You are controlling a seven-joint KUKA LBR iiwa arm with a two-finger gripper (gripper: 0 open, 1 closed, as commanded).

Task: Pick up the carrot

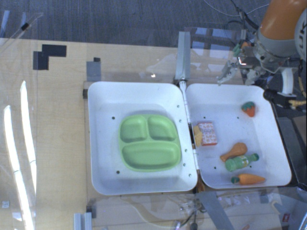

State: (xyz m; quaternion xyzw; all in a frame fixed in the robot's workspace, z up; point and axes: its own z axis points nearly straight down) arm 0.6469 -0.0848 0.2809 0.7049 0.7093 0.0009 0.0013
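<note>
Camera view: orange carrot (248, 179), green-tipped, lying flat.

At the upper right of the frame, the arm (283, 18) shows a rounded orange band over a grey wrist, with thin cables (230, 4) looping off its cluttered metal head.
</note>
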